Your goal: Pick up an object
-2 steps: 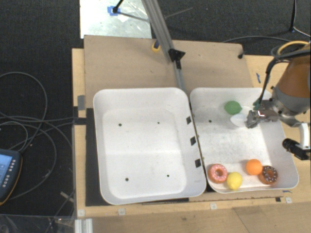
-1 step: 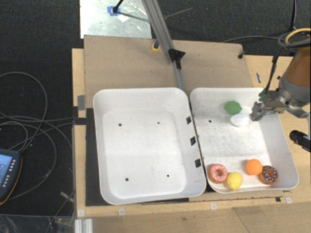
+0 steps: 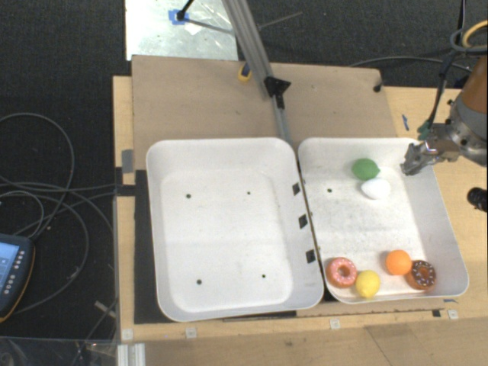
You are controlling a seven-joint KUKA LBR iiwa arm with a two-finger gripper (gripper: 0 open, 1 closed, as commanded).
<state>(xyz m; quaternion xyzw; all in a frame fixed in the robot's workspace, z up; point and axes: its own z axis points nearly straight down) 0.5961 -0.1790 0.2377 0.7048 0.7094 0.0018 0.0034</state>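
The right bin (image 3: 427,204) holds a green ball (image 3: 365,168) with a white ball (image 3: 375,188) touching it just below, near the back. Along its front edge lie a pink frosted donut (image 3: 341,271), a yellow lemon (image 3: 368,284), an orange (image 3: 397,262) and a chocolate donut (image 3: 421,274). My gripper (image 3: 416,159) hangs over the bin's back right rim, to the right of the green and white balls and apart from them. Nothing shows between its fingers.
The left bin (image 3: 164,204) stands beside the right one, joined by black clips (image 3: 303,221). A grey pole (image 3: 252,40) slants across the board behind the bins. Cables and a tablet (image 3: 11,269) lie on the floor at the left.
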